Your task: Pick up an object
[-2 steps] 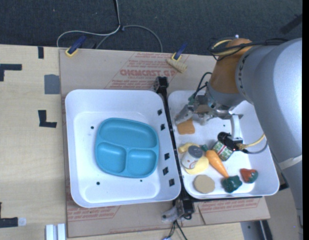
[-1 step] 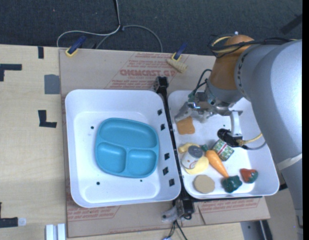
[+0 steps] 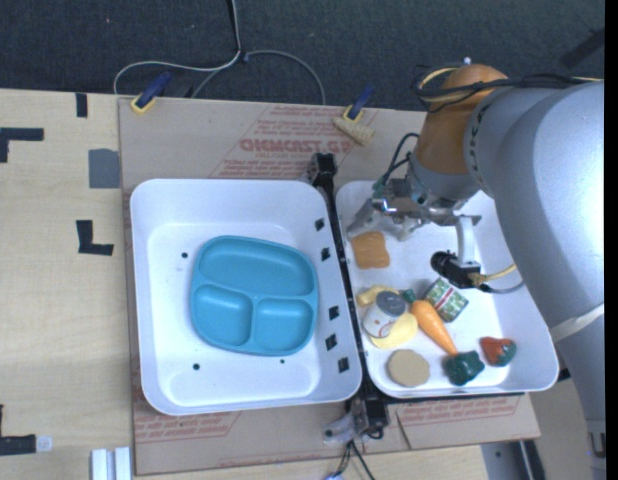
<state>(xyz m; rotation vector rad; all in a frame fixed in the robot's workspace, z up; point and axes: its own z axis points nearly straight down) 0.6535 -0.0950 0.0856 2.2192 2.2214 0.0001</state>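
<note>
Grey arm casing fills much of my view on the right, and it covers the far right corner of the right bin (image 3: 529, 353), so I can't see what, if anything, lies under it. The orange band above the wrist sits just over the claw (image 3: 389, 211), which hangs low over the upper part of that bin. Metal parts and cables crowd the claw, and I cannot tell whether it is open or closed, nor whether it touches anything.

Just below the claw lies a tan bread slice (image 3: 370, 251), flat on the bin floor near the divider between the two bins. It is squarish with a browner edge. From here I can't judge if the claw is in contact with it or only above it.

Lower in the same bin I see a cluster: a yellowish piece (image 3: 389, 326) with a small grey round thing (image 3: 389, 303) on it, too small to identify; an orange carrot (image 3: 434, 326) lying at a slant; a small green packet (image 3: 448, 298) beside the carrot's top; a beige round cookie (image 3: 408, 369); a dark green lump (image 3: 463, 368); and a red piece (image 3: 498, 349) near the right rim.

The left bin (image 3: 159, 268) holds a blue divided tray (image 3: 254, 295), sitting flat. Both bins rest on the bench (image 3: 49, 298).
</note>
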